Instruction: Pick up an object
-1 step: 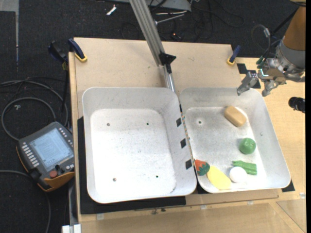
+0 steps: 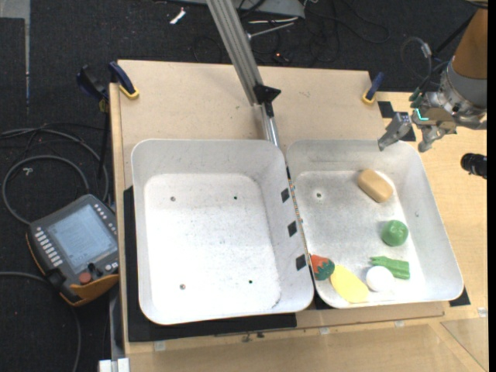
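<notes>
Here, end effector (image 2: 409, 136) seemingly spread, over bin corner (image 2: 403, 149)

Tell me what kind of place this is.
Most likely a robotics lab grasping bench: a robot arm reaching over two white bins, a teach pendant on the dark carpeted floor, and loose cables behind the bench.

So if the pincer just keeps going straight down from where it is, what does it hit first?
Probably the far right rim of the right bin, or the bench just beyond it; depth is hard to judge. The pincer, fingers apart, hangs beyond the tan bread roll, not over it.
</notes>
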Tool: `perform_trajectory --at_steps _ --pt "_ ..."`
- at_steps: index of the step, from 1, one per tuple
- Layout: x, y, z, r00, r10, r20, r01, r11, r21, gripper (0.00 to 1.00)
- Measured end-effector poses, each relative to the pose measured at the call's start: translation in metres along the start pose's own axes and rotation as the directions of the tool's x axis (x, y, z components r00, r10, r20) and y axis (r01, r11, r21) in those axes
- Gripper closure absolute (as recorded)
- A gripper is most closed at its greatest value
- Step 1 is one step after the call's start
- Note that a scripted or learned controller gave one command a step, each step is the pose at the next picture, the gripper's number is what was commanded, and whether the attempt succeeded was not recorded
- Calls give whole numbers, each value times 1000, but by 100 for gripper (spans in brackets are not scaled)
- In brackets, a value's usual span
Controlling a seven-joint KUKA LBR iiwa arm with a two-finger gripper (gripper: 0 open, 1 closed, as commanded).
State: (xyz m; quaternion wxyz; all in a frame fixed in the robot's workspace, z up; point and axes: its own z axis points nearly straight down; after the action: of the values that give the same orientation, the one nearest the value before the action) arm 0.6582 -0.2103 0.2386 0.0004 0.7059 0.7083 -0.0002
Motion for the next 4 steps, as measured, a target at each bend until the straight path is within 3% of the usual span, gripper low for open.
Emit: perform_trajectory --at_steps 2,3,4 --pt "12 7 123 1000 0 -2 0 1000 6 0" --pt "13 7 145 1000 -1 0 1 1000 2 0" --pt "13 8 132 1000 -2 1 2 1000 -3 100"
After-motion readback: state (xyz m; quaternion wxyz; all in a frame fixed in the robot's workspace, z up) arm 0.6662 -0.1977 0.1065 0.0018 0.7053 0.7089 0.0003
